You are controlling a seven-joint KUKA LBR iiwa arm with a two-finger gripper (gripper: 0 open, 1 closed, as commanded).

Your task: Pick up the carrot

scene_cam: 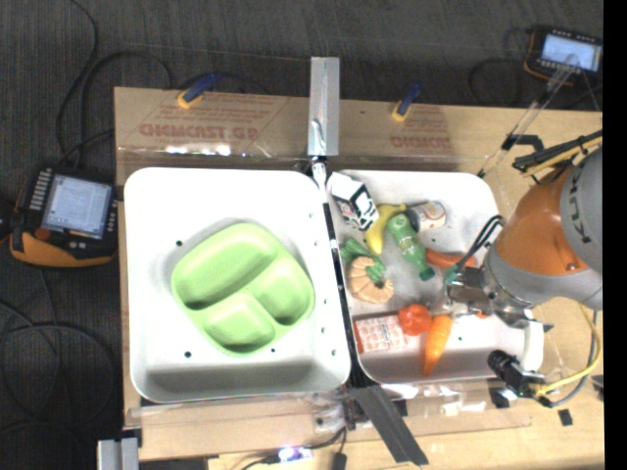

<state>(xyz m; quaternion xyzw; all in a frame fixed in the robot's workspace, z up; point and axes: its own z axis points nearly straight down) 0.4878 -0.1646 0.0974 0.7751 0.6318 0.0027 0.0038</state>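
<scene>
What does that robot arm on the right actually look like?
The arm is rounded and grey, with a bulbous orange band above the wrist. Below that comes a grey wrist section, then the gripper, a dark metallic assembly. Thin cables trail nearby.

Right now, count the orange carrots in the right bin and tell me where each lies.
1. The tapered orange carrot lies near the front of the right white bin, beside the round red tomato. More could be hidden under the arm.

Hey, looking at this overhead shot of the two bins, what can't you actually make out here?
- gripper: blurred and dark in the camera view, so whether it is open or shut is unclear.
- right bin: its right part lies under the arm.
- carton: print too small to read.
</scene>
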